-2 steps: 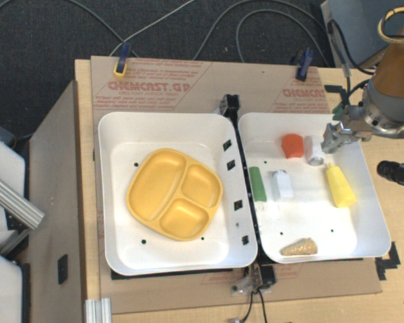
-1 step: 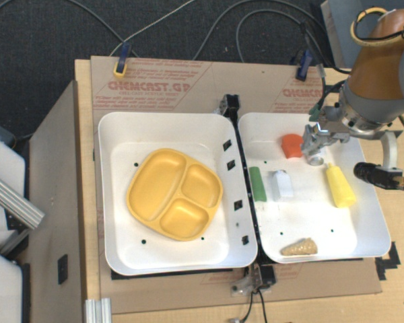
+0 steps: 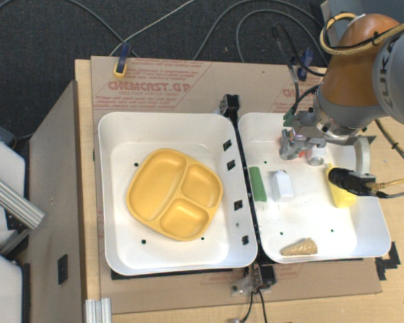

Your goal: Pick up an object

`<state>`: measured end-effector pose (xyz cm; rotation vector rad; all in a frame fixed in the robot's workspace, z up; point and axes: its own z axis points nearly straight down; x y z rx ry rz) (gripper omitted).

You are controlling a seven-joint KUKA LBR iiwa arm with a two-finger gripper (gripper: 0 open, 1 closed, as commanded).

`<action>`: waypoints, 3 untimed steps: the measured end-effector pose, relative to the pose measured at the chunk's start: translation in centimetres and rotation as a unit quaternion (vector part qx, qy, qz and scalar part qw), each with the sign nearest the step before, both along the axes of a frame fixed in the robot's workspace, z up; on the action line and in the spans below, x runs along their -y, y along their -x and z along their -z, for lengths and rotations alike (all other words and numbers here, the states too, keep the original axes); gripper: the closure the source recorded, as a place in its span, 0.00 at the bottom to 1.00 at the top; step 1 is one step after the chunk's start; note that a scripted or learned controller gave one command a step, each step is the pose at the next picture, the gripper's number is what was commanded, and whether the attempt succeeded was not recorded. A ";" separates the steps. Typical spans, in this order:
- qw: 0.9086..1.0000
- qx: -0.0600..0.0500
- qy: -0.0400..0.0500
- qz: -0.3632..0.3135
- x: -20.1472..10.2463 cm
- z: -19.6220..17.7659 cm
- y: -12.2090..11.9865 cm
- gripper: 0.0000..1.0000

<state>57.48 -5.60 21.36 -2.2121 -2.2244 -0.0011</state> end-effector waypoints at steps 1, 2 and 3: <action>1.000 0.001 0.000 -0.001 -4.9 -1.3 1.1 1.00; 1.000 -0.001 0.001 0.000 -9.7 -0.4 2.6 1.00; 1.000 0.001 0.001 0.000 -14.3 -1.5 4.0 1.00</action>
